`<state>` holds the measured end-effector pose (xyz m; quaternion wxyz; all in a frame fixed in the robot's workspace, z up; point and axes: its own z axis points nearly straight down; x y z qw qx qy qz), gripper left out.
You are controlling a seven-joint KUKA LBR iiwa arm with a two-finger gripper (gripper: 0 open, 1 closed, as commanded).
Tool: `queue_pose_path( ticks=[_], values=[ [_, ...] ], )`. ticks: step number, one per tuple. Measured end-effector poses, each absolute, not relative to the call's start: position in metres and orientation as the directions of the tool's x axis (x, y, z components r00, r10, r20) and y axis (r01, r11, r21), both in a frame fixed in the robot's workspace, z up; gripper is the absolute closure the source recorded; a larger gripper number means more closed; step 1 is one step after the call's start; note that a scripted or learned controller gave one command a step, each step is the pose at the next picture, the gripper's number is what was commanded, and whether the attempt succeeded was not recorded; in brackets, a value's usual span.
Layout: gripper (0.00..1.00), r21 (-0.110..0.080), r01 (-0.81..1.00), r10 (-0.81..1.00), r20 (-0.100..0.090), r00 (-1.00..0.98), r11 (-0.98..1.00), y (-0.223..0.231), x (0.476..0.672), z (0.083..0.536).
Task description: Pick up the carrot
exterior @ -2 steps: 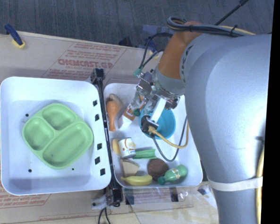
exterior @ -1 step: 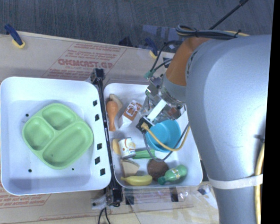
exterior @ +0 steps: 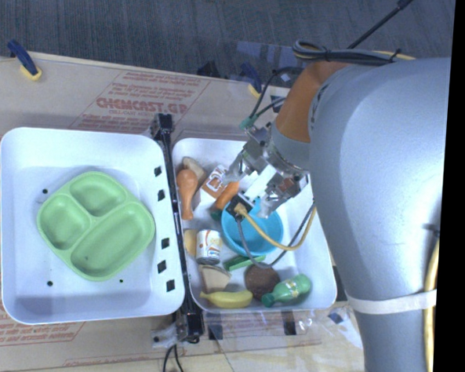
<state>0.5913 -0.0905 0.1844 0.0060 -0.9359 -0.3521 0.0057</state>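
Note:
The carrot [exterior: 186, 193], long and orange, lies along the left wall of the right bin [exterior: 320, 261], pointing toward the front. My gripper [exterior: 241, 191] is low over the middle of that bin, a short way to the right of the carrot and apart from it. A small orange piece [exterior: 226, 195] sits just at the gripper's left, beside a white and orange carton [exterior: 213, 180]. The wrist hides the gripper's tips.
A blue bowl [exterior: 253, 228] lies under the wrist. In front of it are a small can [exterior: 208, 245], a brown round fruit [exterior: 260, 279], a green bottle [exterior: 289, 289] and a banana [exterior: 225, 299]. The left bin [exterior: 14, 286] holds a green divided plate [exterior: 96, 224].

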Motion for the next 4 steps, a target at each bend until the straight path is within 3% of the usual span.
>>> queue_pose_path(
  ticks=[1,2,3,4],
  values=[
    [0.0,0.001,0.561,0.561,0.015,0.828,-0.828,-0.104,0.603,0.113],
    [0.0,-0.006,0.58,0.58,0.002,0.815,-0.814,-0.05,0.624,0.196],
    [0.0,-0.012,0.505,0.505,-0.011,0.863,-0.863,-0.038,0.619,0.191],
    [0.0,-0.009,0.282,0.282,-0.004,0.959,-0.959,-0.092,0.646,0.094]
  ],
)
